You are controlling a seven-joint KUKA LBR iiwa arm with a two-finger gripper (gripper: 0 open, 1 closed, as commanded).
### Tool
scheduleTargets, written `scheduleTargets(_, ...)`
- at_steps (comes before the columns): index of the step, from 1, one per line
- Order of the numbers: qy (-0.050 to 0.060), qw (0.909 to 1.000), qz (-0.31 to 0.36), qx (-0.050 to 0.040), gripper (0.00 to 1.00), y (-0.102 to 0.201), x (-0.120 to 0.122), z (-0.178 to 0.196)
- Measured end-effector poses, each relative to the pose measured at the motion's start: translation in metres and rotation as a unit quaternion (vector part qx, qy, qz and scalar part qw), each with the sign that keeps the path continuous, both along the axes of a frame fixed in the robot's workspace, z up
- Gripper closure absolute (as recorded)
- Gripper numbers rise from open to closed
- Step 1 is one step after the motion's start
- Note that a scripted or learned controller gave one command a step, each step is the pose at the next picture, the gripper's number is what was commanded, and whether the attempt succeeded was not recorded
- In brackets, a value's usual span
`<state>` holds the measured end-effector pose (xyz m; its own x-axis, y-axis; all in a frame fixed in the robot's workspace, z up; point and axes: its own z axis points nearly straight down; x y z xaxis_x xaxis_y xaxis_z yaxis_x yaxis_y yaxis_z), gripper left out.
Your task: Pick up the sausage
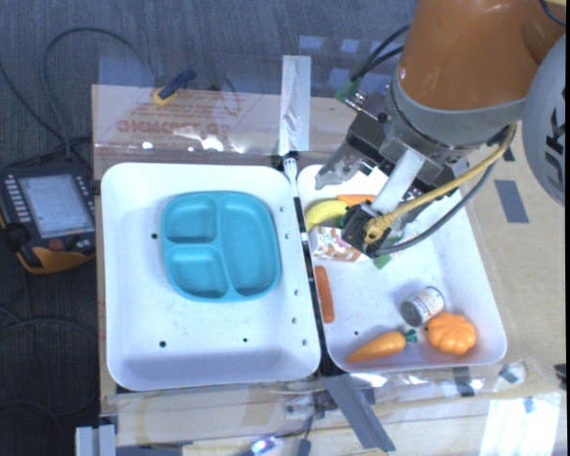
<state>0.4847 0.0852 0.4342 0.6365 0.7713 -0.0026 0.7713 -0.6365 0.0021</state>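
Sausage point(323, 293): lies flat on the floor of the right bin point(480, 283), lengthwise along that bin's left wall, about midway down it. It is not lifted and nothing is seen touching it.

Just beyond it, toward the far end of the right bin, a printed packet point(334, 245) and a banana point(323, 214) are noted. At the near end of the same bin a carrot point(378, 346), a small can point(423, 305) and an orange pumpkin point(452, 334) are grouped, apart from the sausage.

Hand point(342, 171): it is seen over the far end of the right bin, near the banana and well apart from the sausage. Whether it is apart or together cannot be told from this view; nothing is seen held.

Progress, as judged: no part of the pick is done. Still to be done are the move down the bin's left wall, the descent, the closing and the lift. Little clearance against the wall is expected.
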Motion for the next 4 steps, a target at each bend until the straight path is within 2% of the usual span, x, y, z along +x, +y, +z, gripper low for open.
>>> scheduleTargets(1, 0.001, 1.0000, 0.000, -0.0021, 1.00, 0.000, 0.001, 0.008)
scheduleTargets(2, 0.002, 1.0000, 0.000, -0.0020, 0.00, 0.000, 0.001, 0.008)
scheduleTargets(3, 0.001, 0.9921, -0.125, 0.0007, 0.00, 0.121, -0.001, -0.016)
scheduleTargets(4, 0.001, 0.9921, -0.126, -0.0014, 1.00, 0.121, -0.001, -0.008)
